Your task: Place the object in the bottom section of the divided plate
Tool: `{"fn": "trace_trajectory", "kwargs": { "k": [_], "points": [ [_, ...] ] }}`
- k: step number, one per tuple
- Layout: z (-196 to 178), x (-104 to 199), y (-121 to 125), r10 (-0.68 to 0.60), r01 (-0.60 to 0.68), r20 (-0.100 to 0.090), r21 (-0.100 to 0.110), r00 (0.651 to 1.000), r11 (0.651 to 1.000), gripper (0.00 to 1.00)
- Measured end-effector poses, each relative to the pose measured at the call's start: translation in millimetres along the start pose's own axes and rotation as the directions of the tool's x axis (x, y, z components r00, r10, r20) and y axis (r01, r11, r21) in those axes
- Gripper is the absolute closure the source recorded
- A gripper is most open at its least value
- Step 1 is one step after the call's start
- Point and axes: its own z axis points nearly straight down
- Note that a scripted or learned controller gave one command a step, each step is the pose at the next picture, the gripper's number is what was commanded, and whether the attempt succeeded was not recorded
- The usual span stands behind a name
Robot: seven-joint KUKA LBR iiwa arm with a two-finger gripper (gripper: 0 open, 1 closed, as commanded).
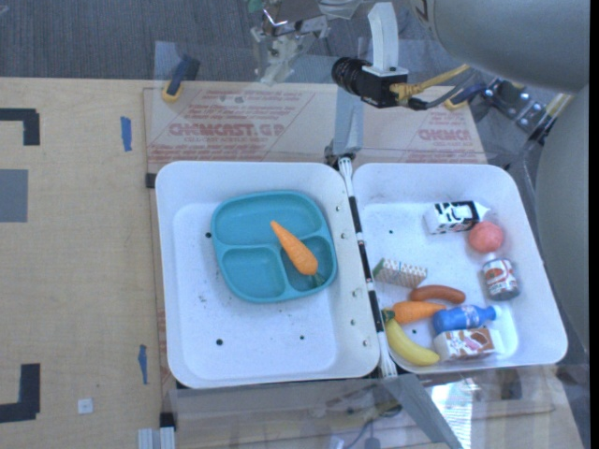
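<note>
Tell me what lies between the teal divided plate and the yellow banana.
In the camera view, the adjoining white bin rims run between the teal divided plate and the yellow banana, flanked by bare bin floor. An orange carrot lies on the plate.

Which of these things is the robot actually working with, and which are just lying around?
Part of the job:
- carrot, lying across the plate's divider ridge
- divided plate, teal, in the left bin

Just lying about, all in the right bin:
- banana
- small bottle
- peach-coloured ball
- milk carton
- sausage
- small can
</note>
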Motion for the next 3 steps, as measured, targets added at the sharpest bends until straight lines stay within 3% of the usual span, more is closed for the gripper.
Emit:
{"fn": "trace_trajectory", "kwargs": {
  "k": [1,2,3],
  "points": [
    [-1.8,9.2,4.4,-0.056,0.056,0.000,0.000,0.998,0.998,1.00],
    [-2.4,9.5,4.0,-0.434,0.434,-0.002,0.001,0.901,0.901,1.00],
    [-3.1,6.1,-4.0,-0.735,0.735,-0.003,0.000,0.679,0.679,1.00]
  ]
}}
